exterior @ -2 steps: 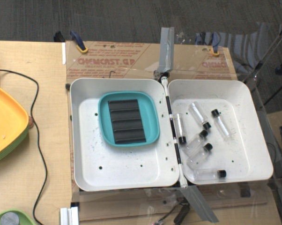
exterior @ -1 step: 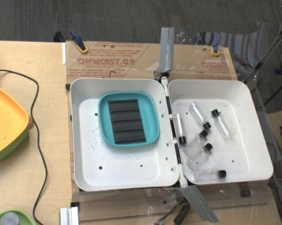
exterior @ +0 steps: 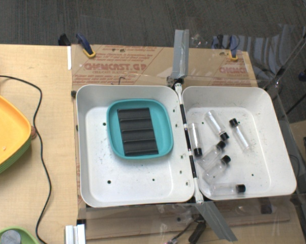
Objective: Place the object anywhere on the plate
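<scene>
A dark ridged object point(exterior: 138, 131) is seen already lying on the teal plate point(exterior: 165, 136) in the left bin point(exterior: 92, 161), clear vials point(exterior: 214, 123) in the right bin point(exterior: 275, 136), so placement is judged done; jaws' state cannot be told.

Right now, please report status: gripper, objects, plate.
Vials lie loose in right bin, none picked. Teal plate in left bin carries a dark ribbed block. Nothing blocks the path between bins.
</scene>
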